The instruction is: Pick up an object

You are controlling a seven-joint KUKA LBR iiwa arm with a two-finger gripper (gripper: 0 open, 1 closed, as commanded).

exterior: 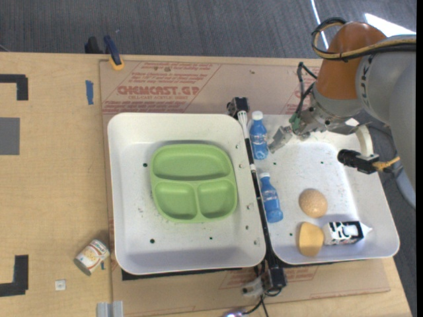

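The right bin (pixel 370 197) holds two blue water bottles, one at its upper left corner (pixel 258 137) and one lower along the divider (pixel 269 198). Toward the front lie a tan egg-shaped object (pixel 313 202), a yellow rounded object (pixel 310 238) and a small black-and-white carton (pixel 346 231). My gripper (pixel 283 137) hangs over the bin's upper left area, just right of the upper bottle, with nothing visibly in it. The grey arm with its orange band (pixel 347 51) covers the bin's back right corner.
A green divided plate (pixel 193 180) fills the middle of the left bin (pixel 125 177). A small carton (pixel 91 256) lies on the bench off the left bin's front corner. A black clamp (pixel 238 105) sits at the top of the divider.
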